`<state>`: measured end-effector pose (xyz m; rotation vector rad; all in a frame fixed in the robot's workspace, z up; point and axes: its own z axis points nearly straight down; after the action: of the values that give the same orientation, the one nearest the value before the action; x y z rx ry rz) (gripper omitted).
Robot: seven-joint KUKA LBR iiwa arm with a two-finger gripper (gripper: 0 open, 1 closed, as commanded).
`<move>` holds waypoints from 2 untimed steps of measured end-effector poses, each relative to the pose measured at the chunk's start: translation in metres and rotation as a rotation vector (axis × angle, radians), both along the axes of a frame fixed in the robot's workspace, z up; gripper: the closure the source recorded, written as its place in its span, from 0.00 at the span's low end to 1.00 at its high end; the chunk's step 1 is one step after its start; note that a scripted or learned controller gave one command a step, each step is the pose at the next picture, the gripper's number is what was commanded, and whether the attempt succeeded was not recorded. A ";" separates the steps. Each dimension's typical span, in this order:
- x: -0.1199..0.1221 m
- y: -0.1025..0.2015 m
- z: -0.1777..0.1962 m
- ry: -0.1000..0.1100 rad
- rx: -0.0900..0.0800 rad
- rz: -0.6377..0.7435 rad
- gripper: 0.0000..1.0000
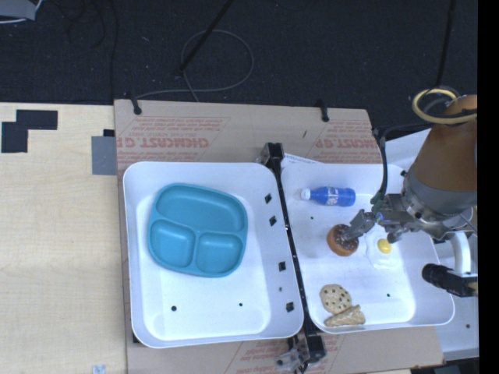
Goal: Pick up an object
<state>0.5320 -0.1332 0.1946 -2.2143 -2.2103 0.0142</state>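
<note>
Cookie [335, 294] lies below blue-labelled bottle [329, 196]; lettering unreadable.

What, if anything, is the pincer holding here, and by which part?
It cannot be told. The pincer sits right at the brown donut in the right bin, but no object visibly lies between its fingers.

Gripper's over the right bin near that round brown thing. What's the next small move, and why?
Probably ease the gripper a little left and down over the round brown item. It hangs right at that item's upper right edge, not centred on it. The blue bottle and cookie lie farther off in the right bin, so the brown item looks like the closest target.
</note>
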 end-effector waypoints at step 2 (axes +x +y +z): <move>0.006 0.000 -0.038 -0.008 -0.001 0.002 0.00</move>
<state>0.5379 -0.1336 0.1570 -2.2166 -2.2172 0.0062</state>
